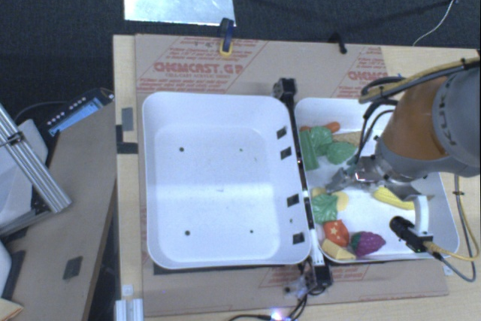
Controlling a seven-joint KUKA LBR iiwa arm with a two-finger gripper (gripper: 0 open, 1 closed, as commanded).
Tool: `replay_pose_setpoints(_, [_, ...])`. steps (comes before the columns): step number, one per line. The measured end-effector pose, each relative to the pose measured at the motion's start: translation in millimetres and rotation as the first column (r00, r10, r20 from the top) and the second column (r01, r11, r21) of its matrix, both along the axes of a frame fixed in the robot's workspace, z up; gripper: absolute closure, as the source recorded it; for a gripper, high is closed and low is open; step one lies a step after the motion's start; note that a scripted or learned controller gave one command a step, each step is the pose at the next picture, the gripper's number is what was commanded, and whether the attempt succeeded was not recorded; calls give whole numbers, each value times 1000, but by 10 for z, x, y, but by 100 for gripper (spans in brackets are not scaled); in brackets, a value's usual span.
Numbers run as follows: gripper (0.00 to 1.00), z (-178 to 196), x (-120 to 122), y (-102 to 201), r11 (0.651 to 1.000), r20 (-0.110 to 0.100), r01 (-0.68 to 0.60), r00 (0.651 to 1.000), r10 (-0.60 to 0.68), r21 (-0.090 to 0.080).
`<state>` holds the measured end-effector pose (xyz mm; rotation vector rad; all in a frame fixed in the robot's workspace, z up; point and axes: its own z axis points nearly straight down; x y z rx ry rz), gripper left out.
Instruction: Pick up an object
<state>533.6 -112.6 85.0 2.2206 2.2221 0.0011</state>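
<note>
**Arm low over the right bin, fingers among the toy food**

You are looking down on a bench [188,56] covered with printed cardboard, with two white bins side by side. The left bin [218,177] is the larger patch of white in your view; its floor shows a few small dark dots.

The right bin [443,225] is partly covered by the arm [432,128], which comes in from the right, grey with its orange band above the wrist, and bends down toward the bin's middle. Cables loop over its top.

The gripper [344,178] sits low in the right bin, pointing left toward the wall between the bins. You see two thin metal fingers there, slightly spread, but you cannot tell whether anything sits between them; nothing is plainly pinched.

The things to pick all lie in the right bin. At its far left end a green leafy piece [322,144] lies with an orange piece [331,127] just behind it. Near the gripper's tips sit a smaller green piece [325,208] and a pale yellow piece [338,199] touching it. A banana [391,198] lies under the wrist. At the near end a red piece [336,231] lies beside purple grapes [367,242].

A black clip [284,88] sits at the far end of the shared wall.
</note>
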Motion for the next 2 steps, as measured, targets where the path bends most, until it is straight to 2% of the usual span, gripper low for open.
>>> replay_pose_setpoints(1, [0, 10, 825, -132, 1000, 9, -6, 1000, 6, -3])
replay_pose_setpoints(2, [100, 114, 800, -132, 1000, 5, -5, 1000, 5, -2])
